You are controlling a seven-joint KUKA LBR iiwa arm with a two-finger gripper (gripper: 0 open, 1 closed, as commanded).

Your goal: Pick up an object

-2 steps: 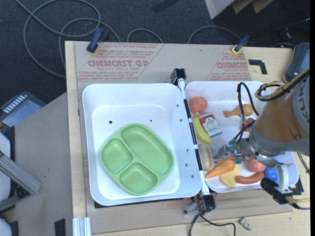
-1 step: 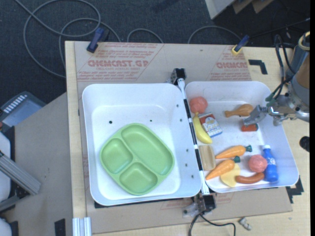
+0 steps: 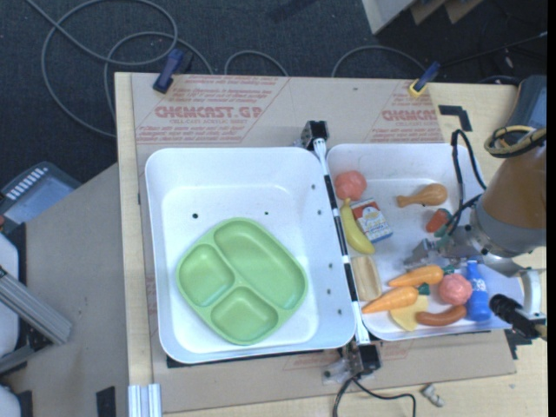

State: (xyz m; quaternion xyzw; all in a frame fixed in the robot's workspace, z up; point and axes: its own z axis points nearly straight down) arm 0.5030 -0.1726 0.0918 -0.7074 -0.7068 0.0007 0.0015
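While the gripper (image 3: 432, 248) hangs low, its grasp impossible to tell, two glossy orange carrots (image 3: 402, 287) lie just below it.

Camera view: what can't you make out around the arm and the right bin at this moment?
- Gripper: low over the right bin; too small and blurred to tell whether it holds anything.
- Red item: partly hidden by the arm.
- Blue bottle: the arm's parts cover its top.
- Small carton: print too small to read.
- Arm: cut off by the right edge.
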